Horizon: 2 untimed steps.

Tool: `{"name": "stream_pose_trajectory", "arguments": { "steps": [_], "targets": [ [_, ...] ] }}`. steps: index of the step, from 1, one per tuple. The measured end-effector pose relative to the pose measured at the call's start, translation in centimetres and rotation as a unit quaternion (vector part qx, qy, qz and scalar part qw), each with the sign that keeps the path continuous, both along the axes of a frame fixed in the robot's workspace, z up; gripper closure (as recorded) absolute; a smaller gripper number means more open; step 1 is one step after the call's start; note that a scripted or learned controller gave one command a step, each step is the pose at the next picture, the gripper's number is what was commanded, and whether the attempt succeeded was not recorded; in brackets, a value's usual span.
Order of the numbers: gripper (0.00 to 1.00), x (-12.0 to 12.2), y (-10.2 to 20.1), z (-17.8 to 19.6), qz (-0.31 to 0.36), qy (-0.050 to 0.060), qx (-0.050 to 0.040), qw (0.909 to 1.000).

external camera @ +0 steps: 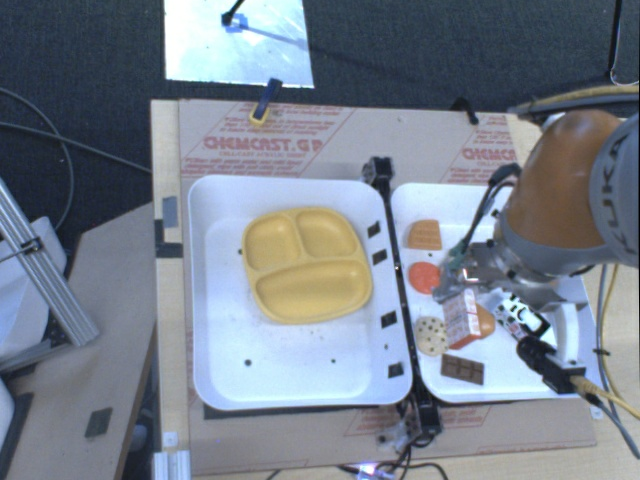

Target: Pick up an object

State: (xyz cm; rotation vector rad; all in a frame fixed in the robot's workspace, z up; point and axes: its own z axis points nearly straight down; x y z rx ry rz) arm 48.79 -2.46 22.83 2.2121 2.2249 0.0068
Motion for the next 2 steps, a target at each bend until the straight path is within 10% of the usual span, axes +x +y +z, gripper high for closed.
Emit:
{"name": "stream_pose_trajectory", "arguments": {
  "steps": [1,2],
  "targets": [
    [1.00,-0.1,7.7,-0.9,0.003,0.002,0.0011,1.0000],
    [1.00,5.9,1.8,-4.6,-0.004,0.001,-0.0007,1.0000]
  ]
}}
